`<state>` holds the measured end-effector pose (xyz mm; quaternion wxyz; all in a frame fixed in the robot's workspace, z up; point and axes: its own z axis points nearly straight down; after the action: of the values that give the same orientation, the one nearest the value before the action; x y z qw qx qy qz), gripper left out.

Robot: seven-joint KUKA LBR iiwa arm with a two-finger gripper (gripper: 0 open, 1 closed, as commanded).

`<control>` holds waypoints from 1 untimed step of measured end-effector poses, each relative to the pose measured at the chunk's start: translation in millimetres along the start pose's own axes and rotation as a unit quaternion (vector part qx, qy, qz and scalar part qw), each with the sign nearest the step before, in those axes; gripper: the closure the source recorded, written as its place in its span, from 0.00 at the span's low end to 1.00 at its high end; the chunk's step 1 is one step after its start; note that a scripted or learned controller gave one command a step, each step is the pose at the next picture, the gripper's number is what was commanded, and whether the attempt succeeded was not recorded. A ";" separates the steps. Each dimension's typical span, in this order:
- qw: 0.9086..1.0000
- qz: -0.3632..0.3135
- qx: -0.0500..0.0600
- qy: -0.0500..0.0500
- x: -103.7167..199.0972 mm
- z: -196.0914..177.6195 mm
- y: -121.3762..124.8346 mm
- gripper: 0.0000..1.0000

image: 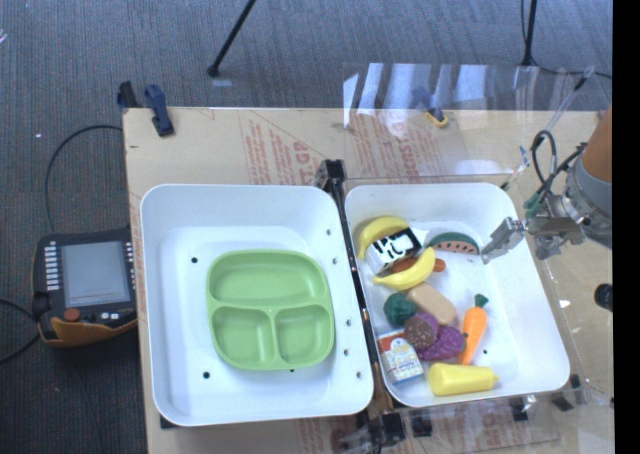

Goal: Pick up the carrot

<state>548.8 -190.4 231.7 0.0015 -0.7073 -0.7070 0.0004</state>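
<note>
Carrot (473, 331) lay lower right of frame, in right bin (540, 342), beside purple grapes (436, 338), above yellow piece (460, 378). Gripper (503, 240) hovered up-right of it, apart; jaw state could not be told.

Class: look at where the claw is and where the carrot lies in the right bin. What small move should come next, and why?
Probably bring the claw down the picture and slightly left until it is above the carrot. The claw sits near the bin's upper right, above the watermelon slice, while the carrot lies lower down beside the purple grapes.
</note>
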 end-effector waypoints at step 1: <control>1.000 -0.020 0.008 0.004 -14.5 143.2 -62.1 0.00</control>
<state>486.3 -204.6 88.7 0.0096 -0.6929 -0.7210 0.0034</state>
